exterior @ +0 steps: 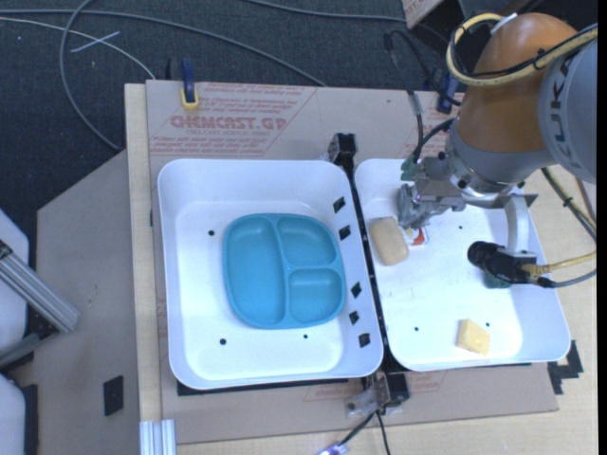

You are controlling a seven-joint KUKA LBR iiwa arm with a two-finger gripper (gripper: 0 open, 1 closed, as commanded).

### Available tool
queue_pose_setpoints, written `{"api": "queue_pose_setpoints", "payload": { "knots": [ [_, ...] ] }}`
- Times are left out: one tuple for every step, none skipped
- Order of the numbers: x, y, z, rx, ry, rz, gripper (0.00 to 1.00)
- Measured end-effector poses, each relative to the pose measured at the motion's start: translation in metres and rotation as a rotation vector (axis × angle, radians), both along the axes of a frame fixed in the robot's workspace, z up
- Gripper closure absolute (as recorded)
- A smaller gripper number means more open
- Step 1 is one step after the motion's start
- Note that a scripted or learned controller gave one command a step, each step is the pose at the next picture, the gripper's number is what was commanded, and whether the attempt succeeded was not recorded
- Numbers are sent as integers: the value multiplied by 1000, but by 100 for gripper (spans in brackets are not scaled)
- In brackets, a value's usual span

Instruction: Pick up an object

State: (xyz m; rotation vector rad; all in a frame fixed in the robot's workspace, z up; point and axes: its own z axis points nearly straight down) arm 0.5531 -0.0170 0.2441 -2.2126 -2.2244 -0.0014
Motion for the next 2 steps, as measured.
{"api": "queue_pose_setpoints", "payload": {
  "knots": [
    [-23,56,-3,0,2,0,100],
    [-36,103,-20,-1,3,-1,100]
  ]
}}
